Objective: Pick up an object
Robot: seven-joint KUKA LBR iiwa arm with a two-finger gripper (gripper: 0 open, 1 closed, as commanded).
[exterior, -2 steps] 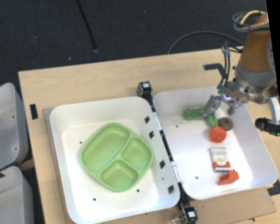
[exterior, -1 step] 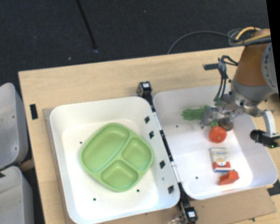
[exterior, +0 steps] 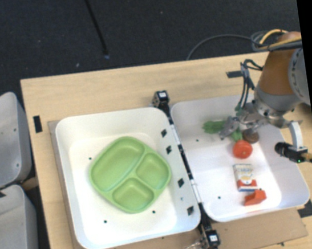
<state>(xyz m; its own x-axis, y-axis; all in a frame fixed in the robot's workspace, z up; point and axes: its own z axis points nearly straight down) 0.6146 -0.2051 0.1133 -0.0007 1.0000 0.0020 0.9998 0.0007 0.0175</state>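
In the right bin [exterior: 212,196] lie several small objects: a green toy piece [exterior: 214,125] near the back, a round orange-red object [exterior: 242,149] in the middle, a small brown round object [exterior: 252,135] beside it, a white and red carton [exterior: 244,175] and a red block [exterior: 255,197] nearer the front. My gripper [exterior: 239,127] hangs low over the back of this bin, between the green piece and the brown object and just above the orange-red one. Nothing visibly sits between its fingers.
The left bin [exterior: 85,217] holds a green three-compartment plate [exterior: 129,173]. A hinged divider [exterior: 179,158] runs between the two bins. The grey arm with its orange band [exterior: 278,75] enters from the right, with cables around the wrist. The wooden bench [exterior: 99,86] surrounds the bins.
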